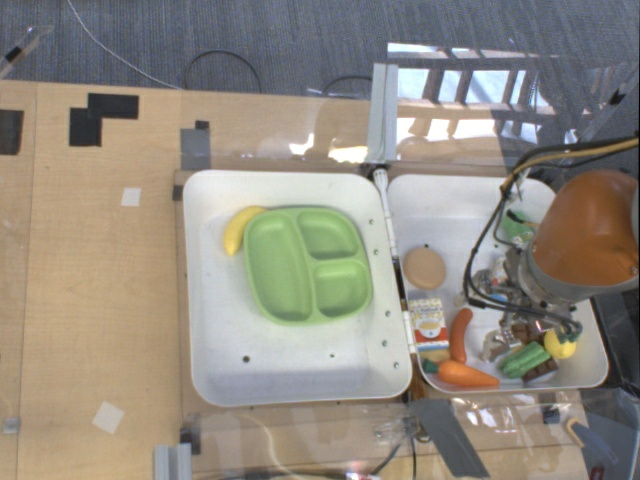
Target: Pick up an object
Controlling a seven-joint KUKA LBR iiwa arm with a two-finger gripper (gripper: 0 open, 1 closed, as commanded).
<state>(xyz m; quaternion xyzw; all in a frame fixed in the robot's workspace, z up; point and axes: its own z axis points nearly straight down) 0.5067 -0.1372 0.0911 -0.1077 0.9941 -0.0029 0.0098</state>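
The arm's orange band [588, 230] and grey wrist hang over the right bin [440, 208], and the gripper [520, 340] reaches down among toy foods at the bin's front right. Under it lie a green vegetable [522, 361], a yellow piece [560, 345] and a dark brown piece [541, 371]. To the left lie an orange-red sausage [459, 332], a carrot [467, 374], a small carton [428, 322] and a tan round cookie [425, 267]. A green item [515, 226] shows behind the arm.
The left bin [230, 358] holds a green divided plate [305, 264] with a yellow banana [238, 230] at its upper-left edge. A metal divider [392, 268] separates the bins. Black cables [490, 238] loop beside the wrist.
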